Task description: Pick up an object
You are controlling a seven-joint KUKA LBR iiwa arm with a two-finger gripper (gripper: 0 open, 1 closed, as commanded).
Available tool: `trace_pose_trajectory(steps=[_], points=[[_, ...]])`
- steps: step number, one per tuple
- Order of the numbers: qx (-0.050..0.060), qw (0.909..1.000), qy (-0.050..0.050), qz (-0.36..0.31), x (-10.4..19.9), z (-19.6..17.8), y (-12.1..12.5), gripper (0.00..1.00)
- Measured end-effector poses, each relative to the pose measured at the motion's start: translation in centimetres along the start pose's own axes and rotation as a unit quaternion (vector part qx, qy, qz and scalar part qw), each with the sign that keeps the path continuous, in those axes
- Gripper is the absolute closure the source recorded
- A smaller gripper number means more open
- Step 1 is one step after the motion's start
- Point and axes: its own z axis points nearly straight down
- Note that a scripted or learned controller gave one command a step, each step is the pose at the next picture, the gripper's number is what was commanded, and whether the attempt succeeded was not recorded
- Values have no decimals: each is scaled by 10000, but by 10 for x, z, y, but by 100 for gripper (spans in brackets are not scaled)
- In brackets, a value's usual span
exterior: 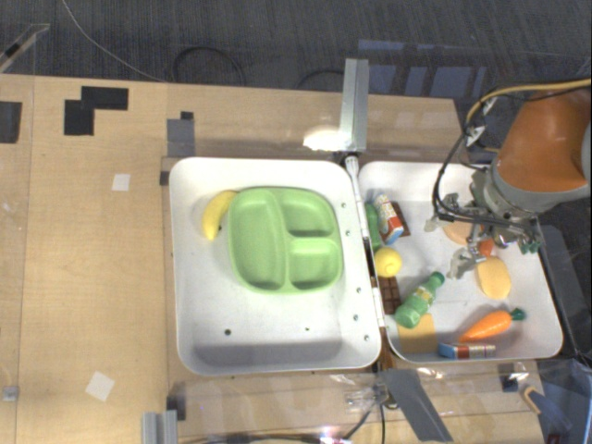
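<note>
Nearest the camera in the right bin lie a marker and a carrot, with a green bottle to their left. Just beyond the carrot is a pale yellow potato, smooth and egg-shaped, lying on the bin floor, clear of the walls. The gripper hangs right over its far end; the jaws look parted a little with nothing between them, though the wrist hides much of them.

The potato seems the likely pick. To do it well, I would centre the fingers across its narrow width, come straight down so neither finger lands on its rounded top, and close low on its sides, since a smooth curved skin could squirt out of a high pinch. The carrot lies near, so the descent should stay off it.

Farther back are a lemon and a can by the divider. In the left bin a green tray sits beside a banana
</note>
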Motion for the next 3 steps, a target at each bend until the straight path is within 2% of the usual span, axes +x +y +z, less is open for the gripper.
trace_pose_trajectory(steps=[1,2,3], points=[[13,9997,-33,224,35,36,49,0],[21,9999,-30,-96,30,37,-15,0],[-12,9998,-9,-198,-77,39,36,0]])
